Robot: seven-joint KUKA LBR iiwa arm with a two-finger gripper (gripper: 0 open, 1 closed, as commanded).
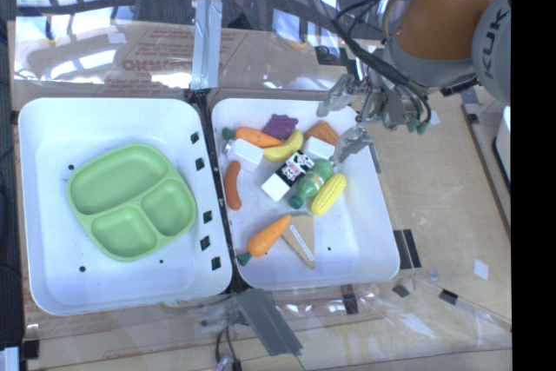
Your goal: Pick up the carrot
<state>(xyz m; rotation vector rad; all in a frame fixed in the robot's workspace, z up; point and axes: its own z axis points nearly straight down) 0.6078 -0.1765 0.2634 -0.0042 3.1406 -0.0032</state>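
Two carrots lie in the right bin [382,239]. One carrot [269,235] is near the front, orange, with its green end pointing front-left. A second carrot [255,136] rests at the back left beside a purple piece [280,125]. My gripper [342,124] hovers over the bin's back right corner, open, with one finger [333,103] toward the back wall and the other finger [351,142] near the right wall. Nothing sits between them. An orange wedge [324,133] lies just left of the gripper. Both carrots are well clear of it.
Also in the right bin are a banana [285,149], a white block [248,154], a sausage [233,184], a cow-print carton [291,173], a green bottle [311,182], corn [328,193] and a tan wedge [301,244]. The left bin [35,187] holds a green divided plate [130,202].
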